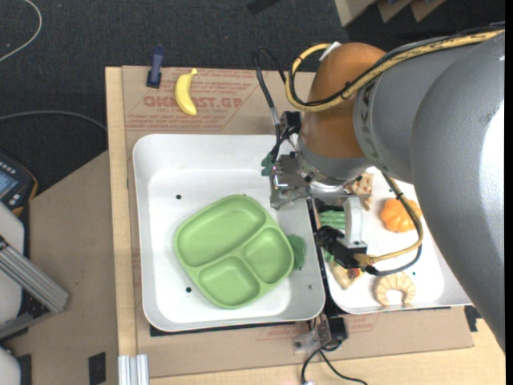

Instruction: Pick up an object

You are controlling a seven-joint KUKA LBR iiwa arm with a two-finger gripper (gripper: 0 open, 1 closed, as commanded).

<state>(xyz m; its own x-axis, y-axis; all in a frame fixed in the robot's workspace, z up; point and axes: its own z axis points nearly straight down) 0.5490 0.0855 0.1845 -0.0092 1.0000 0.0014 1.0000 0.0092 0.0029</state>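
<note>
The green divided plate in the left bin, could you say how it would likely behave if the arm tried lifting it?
The green divided plate looks moulded and stiff, so probably no flopping. Its wide, shallow shape suggests only the rim offers a pinch, and it may tilt if lifted by one edge.

Divided plate (233, 249) in left bin (152, 215), croissant (396, 289) in right bin (437, 283), banana (186, 92) behind left bin
</note>
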